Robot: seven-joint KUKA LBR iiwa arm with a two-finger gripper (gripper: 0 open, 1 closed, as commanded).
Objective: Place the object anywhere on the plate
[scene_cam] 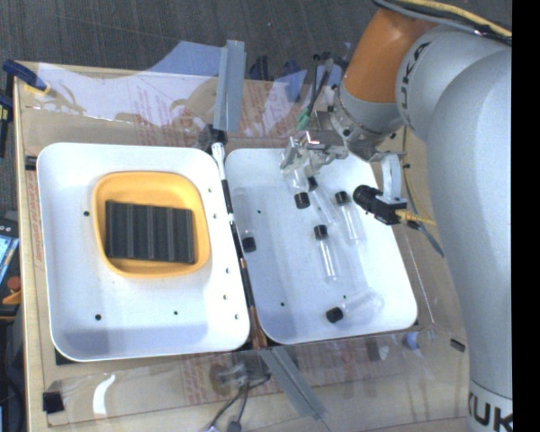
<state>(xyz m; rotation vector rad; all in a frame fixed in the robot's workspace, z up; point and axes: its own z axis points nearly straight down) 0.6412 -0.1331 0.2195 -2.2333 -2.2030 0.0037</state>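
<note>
Whether the jaws are parted or closed we cannot tell: the gripper [299,156] sits over the far edge of the right bin [391,282], its metal tip a bright tangle against the white. Just below it lie several clear tubes with black caps; one tube [303,190] lies almost under the tip, two more [325,250] [347,216] run down the middle of the bin, and a fourth [353,307] rests near the front edge. Nothing is visibly lifted. In the left bin [63,322] lies the plate [150,221], yellow-rimmed with a dark ribbed centre. We judge the risks plain: the tubes are smooth, round and see-through, so they may roll or slip out of a pinch, and any carry must clear the ridge [229,228] between the bins.
</note>
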